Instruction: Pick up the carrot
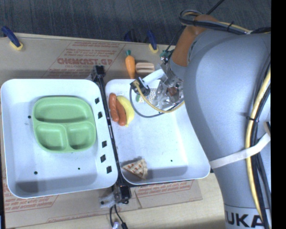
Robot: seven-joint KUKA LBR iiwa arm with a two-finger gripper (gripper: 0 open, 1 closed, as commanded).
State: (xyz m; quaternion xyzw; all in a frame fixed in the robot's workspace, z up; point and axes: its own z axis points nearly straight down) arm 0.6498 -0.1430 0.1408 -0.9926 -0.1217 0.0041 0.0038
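Overhead, the grey arm (pixel 229 109) is reaching in from the right and covering the right side of the right bin (pixel 174 151). The left bin (pixel 14 128) is carrying a green divided tray (pixel 64 123) at its middle. Between the two bins a black strip (pixel 106 128) is running along their shared rims. The gripper (pixel 168 90) is hanging over the far right part of the right bin, amid wires; how wide its claw is standing cannot be told, and nothing is showing in its grasp. A hot dog (pixel 117 108) is lying against the right bin's left wall, touching a yellow piece (pixel 127 111). A waffle-like wedge (pixel 136 168) is sitting at that bin's near edge. The carrot (pixel 129 66) is lying outside the bins on the cardboard (pixel 76 56), just beyond the right bin's far left corner, beside a small tan block (pixel 144 68).
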